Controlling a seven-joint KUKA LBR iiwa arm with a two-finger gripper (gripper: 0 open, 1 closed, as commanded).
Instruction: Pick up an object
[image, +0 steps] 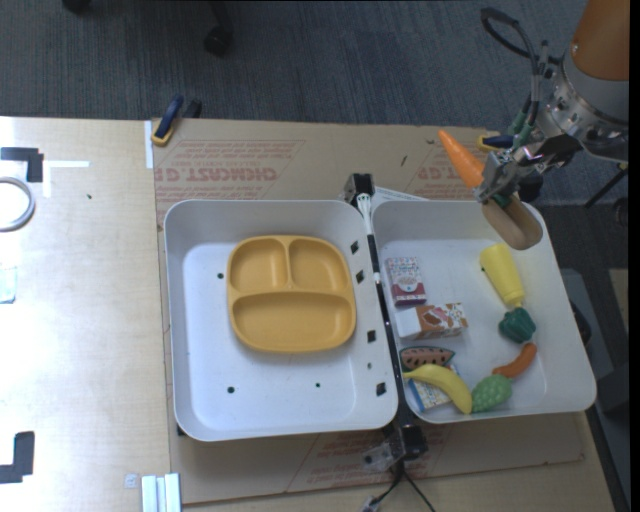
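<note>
My gripper (497, 182) hangs over the far rim of the right bin (572, 330), near its back corner. An orange toy carrot (459, 157) sticks out up and to the left from the fingers, its thick end caught between them, so the gripper is shut on it. The carrot is over the cardboard just behind the bin. Right under the gripper a tan oval piece (516, 226) rests at the bin's back edge.
The right bin holds a yellow toy (502, 273), a green one (517, 324), a small orange piece (516, 361), a banana (446, 385), a green lump (490, 393) and two small cartons (405, 280). A yellow divided plate (290, 295) lies in the left bin (200, 380).
</note>
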